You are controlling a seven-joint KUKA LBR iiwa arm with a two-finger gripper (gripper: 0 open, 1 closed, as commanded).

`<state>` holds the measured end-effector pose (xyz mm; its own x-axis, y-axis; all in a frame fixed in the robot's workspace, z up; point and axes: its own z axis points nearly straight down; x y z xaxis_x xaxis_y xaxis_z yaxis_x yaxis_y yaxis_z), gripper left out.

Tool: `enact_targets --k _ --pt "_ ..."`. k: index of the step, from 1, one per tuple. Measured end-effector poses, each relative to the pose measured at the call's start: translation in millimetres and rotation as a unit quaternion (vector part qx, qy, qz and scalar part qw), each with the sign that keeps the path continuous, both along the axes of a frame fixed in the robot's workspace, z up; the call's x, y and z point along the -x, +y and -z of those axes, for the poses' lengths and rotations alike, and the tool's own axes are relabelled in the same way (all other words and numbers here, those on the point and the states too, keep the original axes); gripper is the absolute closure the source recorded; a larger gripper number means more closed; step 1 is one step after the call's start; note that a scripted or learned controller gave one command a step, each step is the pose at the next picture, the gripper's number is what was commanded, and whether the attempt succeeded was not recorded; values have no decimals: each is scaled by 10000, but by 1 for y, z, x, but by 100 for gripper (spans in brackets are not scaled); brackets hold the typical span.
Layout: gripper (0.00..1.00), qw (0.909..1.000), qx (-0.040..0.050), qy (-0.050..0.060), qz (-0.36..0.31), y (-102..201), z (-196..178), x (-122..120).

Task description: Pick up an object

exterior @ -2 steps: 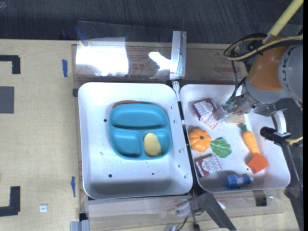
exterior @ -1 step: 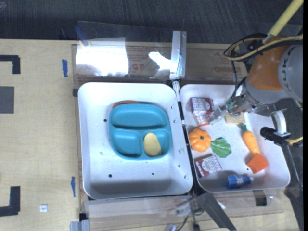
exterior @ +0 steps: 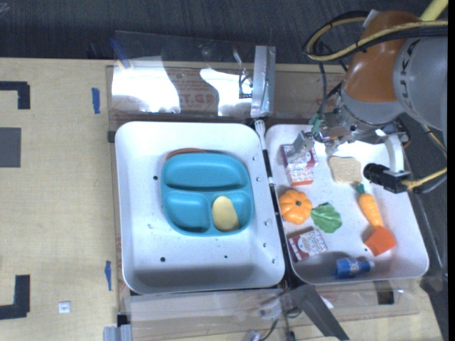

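- Camera view, arm: the grey arm [exterior: 426,77] reaches in from the right, and its orange band [exterior: 377,52] sits above the far right part of the bench [exterior: 57,190]
- Camera view, gripper: the gripper [exterior: 320,130] stands over the far left corner of the right bin [exterior: 348,236], just beyond the carton; from this angle it cannot be told whether it is open or closed
- Camera view, right bin, far row: a red-and-white carton [exterior: 299,163] lies nearest the gripper, close to the bin's left wall; a bread slice [exterior: 345,169] lies to its right, apart from it
- Camera view, right bin, middle: a small orange pumpkin [exterior: 295,207] lies on the near side of the carton, with a green leaf [exterior: 327,217] just beside it on the right; a carrot [exterior: 370,208] lies further right, its green tip toward the bread slice
- Camera view, right bin, near row: a flat red-and-white packet [exterior: 308,244] lies on the near side of the pumpkin; an orange block [exterior: 380,241] sits just beside the carrot's thick end; a blue bottle [exterior: 353,266] lies on its side along the near wall
- Camera view, left bin [exterior: 135,261]: a blue divided plate [exterior: 202,180] rests in the middle, with a yellow fruit [exterior: 225,213] in its near right compartment
- Camera view, candidates for picking: every listed object rests on a bin floor or on the plate
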<state>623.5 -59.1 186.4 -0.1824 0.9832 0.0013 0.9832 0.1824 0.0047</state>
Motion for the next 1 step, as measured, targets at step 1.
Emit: enact_targets --k 1 --pt "0 9991 13 0 -423 -46 100 11"
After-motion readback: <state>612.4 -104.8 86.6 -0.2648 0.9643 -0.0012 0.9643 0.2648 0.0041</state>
